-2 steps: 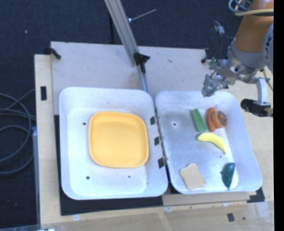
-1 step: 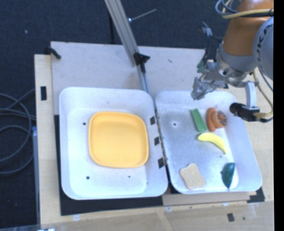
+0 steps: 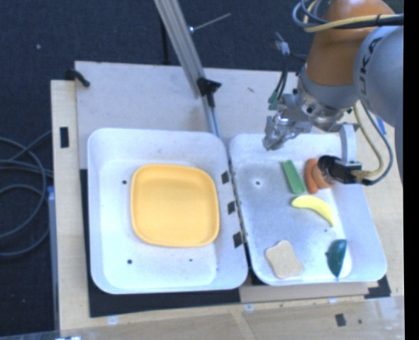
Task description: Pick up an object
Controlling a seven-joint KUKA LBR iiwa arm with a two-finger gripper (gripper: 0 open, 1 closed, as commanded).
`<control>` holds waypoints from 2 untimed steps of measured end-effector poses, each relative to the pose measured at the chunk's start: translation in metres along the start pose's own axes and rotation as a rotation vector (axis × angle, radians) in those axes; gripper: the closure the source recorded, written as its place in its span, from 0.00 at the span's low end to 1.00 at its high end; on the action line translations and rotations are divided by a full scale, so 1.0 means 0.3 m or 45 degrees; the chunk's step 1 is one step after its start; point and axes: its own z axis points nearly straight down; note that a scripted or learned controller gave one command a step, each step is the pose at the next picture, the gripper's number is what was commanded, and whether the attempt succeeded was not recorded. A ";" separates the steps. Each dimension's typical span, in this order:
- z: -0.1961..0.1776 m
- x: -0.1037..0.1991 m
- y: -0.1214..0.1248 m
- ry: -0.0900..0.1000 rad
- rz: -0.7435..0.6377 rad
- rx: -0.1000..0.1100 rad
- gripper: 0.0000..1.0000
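Note:
The right bin (image 3: pixel 262 211) holds a green stick (image 3: pixel 291 176), an orange carrot-like piece (image 3: pixel 313 176), a yellow banana (image 3: pixel 313 207), a tan slice of bread (image 3: pixel 285 259) and a teal object (image 3: pixel 337 256). My gripper (image 3: pixel 274 139) hangs over the bin's far left corner, up and left of the green stick, apart from every object. Nothing shows between its fingers.
The left bin (image 3: pixel 110 190) holds a yellow square plate (image 3: pixel 174 205). A slanted metal pole (image 3: pixel 184 48) rises from behind the bins near their shared edge. Cables lie on the floor at the left.

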 end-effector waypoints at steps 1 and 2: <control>0.001 0.157 -0.088 0.000 0.000 0.000 1.00; 0.031 0.307 -0.121 -0.001 0.000 0.001 1.00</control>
